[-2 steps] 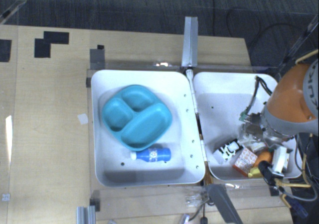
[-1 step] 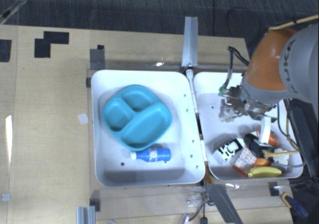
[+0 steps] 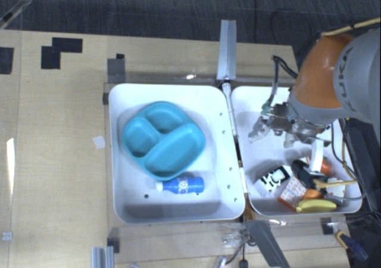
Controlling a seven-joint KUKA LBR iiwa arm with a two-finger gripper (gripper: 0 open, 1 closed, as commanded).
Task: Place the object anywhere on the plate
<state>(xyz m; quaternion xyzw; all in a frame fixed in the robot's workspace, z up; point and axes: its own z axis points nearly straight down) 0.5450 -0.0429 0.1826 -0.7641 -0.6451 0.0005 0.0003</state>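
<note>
A blue plate (image 3: 162,137) with three compartments lies in the left bin (image 3: 122,201). Just in front of it, a small blue bottle (image 3: 181,185) lies on its side on the bin floor. My gripper (image 3: 274,136) hangs over the upper middle of the right bin (image 3: 244,103), apart from the plate and across the divider from it. Its fingers (image 3: 258,132) stand open with nothing between them. Loose objects sit in the right bin's near corner, below the gripper.
In the right bin's front right lie a black-and-white item (image 3: 272,178), an orange packet (image 3: 292,192), a yellow banana (image 3: 317,205) and a white-and-orange piece (image 3: 318,158). A metal post (image 3: 227,52) stands behind the bins' shared wall.
</note>
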